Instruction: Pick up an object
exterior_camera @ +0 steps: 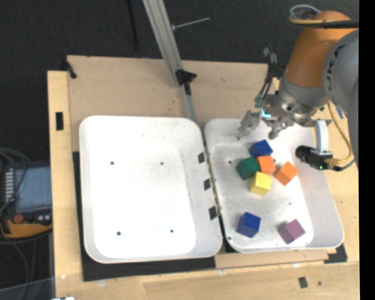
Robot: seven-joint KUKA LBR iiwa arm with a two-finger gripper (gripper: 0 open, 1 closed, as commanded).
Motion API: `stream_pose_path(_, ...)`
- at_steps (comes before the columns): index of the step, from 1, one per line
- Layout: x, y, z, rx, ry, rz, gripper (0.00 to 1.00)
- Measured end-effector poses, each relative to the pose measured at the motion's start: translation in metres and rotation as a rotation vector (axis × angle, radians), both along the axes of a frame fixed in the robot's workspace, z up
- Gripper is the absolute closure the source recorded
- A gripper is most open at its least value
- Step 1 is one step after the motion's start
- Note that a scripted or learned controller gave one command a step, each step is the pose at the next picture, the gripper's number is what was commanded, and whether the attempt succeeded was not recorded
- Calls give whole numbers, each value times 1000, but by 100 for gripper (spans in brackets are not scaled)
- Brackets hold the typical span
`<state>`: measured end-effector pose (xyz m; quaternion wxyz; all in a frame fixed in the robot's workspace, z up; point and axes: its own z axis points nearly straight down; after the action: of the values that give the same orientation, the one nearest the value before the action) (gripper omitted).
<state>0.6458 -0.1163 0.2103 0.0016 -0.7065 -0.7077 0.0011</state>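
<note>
The arm is reaching in from the right and is holding the tool (262,125) above the far end of the right bin (312,227), with its two fingers (247,127) spread apart and nothing between them. This position is placing the tool just beyond the blue cube (260,148), which is lying at the far edge of a tight cluster; the pick is judged to be not yet begun. In that cluster the blue cube, the green cube (247,168), a small orange cube (267,164) and the yellow cube (260,183) are touching or nearly touching, so the fingers are finding little room between them. A second orange cube (286,173) is lying just beside the group. A second blue cube (249,224) and the purple cube (292,230) are sitting well apart near the front rim, with open floor on every side, and are judged the easier targets. The left bin (137,186) is sitting beside the right one on the desk (131,86), their inner rims touching. A slanted metal rail (165,36) is crossing the far side, near the tool's path.
</note>
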Motion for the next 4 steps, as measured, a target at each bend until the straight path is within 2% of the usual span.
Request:
stream_pose_path(1,1,0,3,-1,-5,1,0)
stream_pose_path(2,0,0,-60,-2,1,-1,0)
stream_pose_path(3,6,-2,-84,-5,-23,-2,0)
stream_pose_path(4,2,-3,-81,-4,-11,-6,100)
